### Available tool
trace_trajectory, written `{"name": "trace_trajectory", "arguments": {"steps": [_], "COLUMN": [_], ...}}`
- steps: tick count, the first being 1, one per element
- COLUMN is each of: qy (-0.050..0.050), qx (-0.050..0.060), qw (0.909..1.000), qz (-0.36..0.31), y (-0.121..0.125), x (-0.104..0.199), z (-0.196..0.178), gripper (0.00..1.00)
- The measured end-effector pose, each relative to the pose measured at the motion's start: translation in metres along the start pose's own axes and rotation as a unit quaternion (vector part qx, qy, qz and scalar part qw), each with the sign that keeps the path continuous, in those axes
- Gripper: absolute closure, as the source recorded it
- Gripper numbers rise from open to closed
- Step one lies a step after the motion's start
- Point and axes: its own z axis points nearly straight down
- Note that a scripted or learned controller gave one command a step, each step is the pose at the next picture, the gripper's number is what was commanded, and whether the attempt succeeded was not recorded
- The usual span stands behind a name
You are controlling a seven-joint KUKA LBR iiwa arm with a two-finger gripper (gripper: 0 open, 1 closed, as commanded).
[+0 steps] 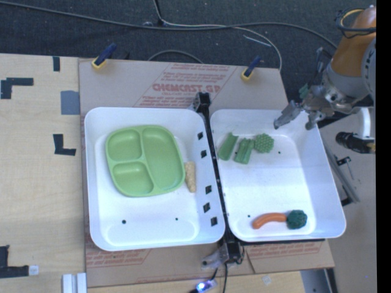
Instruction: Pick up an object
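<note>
Lying near the front of the right bin (324, 182) is a smooth orange carrot (269, 220), touching a bumpy dark green broccoli (297, 219). Farther back sit two ridged green sticks (237, 148) and a knobbly green ball (264, 143). The left bin (98, 182) holds a green divided plate (145, 160). The gripper (295, 118) hovers over the right bin's far corner, fingers spread, pinching nothing.

arm (354, 47): cut off at right edge | carrot (269, 220): end hidden behind broccoli (297, 219)

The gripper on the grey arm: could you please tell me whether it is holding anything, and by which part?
Nothing is held. The gripper hangs with open fingers above the right white bin's upper edge, apart from the green pieces.
</note>
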Motion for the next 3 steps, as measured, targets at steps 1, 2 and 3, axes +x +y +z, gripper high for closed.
{"name": "trace_trajectory", "arguments": {"steps": [1,2,3], "qy": [-0.002,-0.001,0.0], "qx": [-0.007,-0.004,-0.01], "qw": [1.0,1.0,0.9999], "qz": [-0.001,-0.001,-0.001], "y": [0.003,-0.005,-0.001], "x": [0.0,0.003,0.005], "z": [-0.008,0.053,0.102], "gripper": [0.0,0.0,0.0]}}
